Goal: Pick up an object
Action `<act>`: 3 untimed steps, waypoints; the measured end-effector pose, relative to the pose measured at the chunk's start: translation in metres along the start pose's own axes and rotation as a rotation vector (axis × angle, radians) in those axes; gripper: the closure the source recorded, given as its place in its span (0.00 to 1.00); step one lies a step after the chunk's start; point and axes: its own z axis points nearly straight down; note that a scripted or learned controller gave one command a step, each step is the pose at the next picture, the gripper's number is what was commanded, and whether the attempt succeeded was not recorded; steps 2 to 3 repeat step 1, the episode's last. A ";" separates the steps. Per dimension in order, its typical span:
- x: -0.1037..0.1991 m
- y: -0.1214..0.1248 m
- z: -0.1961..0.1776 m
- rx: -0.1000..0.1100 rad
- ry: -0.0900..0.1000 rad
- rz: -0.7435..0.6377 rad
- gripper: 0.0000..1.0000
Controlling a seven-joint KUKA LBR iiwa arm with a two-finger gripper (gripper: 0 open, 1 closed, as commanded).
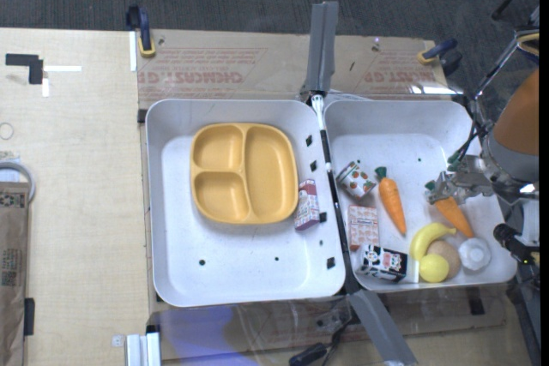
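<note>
Pale wooden surface [69, 210] bearing two bins: the pincer [448, 189] is reaching at the right bin's [403, 120] right edge, touching an orange carrot [455, 217], its state indiscernible; closing and lifting would be following.

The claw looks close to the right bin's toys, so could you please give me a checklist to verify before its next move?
1. Claw over the right bin: ok.
2. Target near: an orange carrot lies just below the claw: ok.
3. Object held between the fingers: cannot tell.
4. Neighbours crowd the target: banana, white cup: not ok.
5. Second carrot lies apart, easier: ok.
</note>
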 end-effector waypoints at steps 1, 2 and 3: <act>0.024 -0.001 -0.160 -0.002 -0.007 -0.006 1.00; 0.024 -0.001 -0.160 -0.002 -0.007 -0.006 1.00; 0.024 -0.001 -0.160 -0.002 -0.007 -0.006 1.00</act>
